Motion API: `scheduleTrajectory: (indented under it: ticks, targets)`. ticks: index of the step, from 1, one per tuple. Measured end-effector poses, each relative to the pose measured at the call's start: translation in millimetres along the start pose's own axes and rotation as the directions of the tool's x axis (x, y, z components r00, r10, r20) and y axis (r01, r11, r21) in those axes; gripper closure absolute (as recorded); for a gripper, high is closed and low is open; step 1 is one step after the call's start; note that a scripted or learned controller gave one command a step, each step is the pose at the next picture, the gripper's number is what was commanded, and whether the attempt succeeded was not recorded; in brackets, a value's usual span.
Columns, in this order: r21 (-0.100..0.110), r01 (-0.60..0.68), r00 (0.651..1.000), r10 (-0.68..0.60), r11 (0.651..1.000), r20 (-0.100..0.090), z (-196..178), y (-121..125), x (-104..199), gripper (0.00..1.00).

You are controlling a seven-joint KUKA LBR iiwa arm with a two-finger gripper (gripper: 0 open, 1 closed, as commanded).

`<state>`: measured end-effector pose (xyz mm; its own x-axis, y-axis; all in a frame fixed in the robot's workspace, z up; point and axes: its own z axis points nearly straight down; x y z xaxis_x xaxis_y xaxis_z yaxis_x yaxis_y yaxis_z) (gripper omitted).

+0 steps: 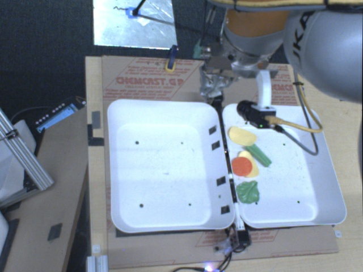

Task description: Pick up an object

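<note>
Four small items, a yellow piece, green stick, red disc and green leaf, lie clustered at the right bin's left side, while the gripper hangs above the far divider, so nothing is held.
</note>
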<state>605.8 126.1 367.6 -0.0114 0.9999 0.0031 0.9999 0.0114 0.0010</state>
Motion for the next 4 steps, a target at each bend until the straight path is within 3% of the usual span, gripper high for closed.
scheduleTrajectory:
  ticks: [1, 2, 3, 4]
  targets:
    - [0.013, -0.005, 1.000, 0.005, 1.000, 0.004, 91, -66, 17, 1.00]
    - [0.000, -0.002, 1.000, 0.002, 1.000, 0.002, 161, -5, 85, 1.00]
    - [-0.011, -0.015, 1.000, 0.015, 1.000, 0.002, 40, -11, 22, 1.00]
    - [0.004, -0.007, 1.000, 0.007, 1.000, 0.003, 89, -30, 42, 1.00]
